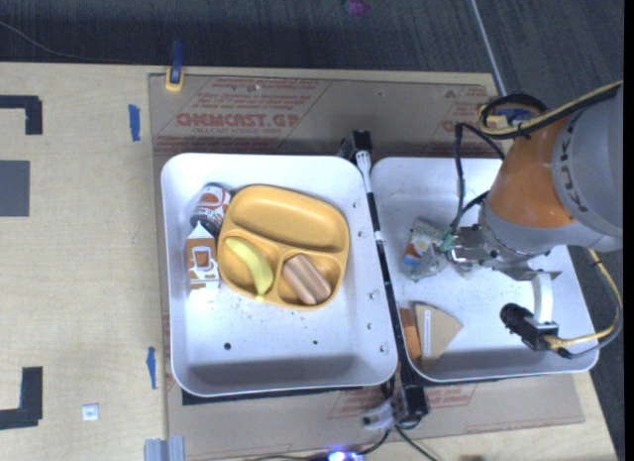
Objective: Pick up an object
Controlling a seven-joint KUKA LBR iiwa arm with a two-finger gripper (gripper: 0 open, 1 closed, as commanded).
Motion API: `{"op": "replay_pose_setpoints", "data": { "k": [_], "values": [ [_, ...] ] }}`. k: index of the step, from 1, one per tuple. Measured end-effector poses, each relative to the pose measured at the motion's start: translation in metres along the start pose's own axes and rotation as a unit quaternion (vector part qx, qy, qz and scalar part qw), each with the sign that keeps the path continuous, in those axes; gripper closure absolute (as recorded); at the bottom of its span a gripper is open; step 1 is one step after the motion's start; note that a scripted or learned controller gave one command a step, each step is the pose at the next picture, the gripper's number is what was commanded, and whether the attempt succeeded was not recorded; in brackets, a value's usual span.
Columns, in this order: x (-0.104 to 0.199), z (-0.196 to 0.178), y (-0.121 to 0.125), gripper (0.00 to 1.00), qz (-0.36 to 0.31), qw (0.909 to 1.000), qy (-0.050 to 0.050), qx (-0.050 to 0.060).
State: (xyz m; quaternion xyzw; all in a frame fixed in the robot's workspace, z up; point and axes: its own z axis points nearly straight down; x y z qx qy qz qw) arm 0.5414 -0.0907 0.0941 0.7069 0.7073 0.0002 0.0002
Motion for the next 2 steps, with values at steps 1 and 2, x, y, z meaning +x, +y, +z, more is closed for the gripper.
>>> {"op": "replay_pose_setpoints", "data": {
  "k": [1,2],
  "values": [
    [-0.026,0.004,-0.027,0.00,-0.001,1.0000,-0.001,-0.008],
    [-0.031,-0.007,-0.026,1.00,0.002,0.9999,-0.007,-0.011]
  ]
}}
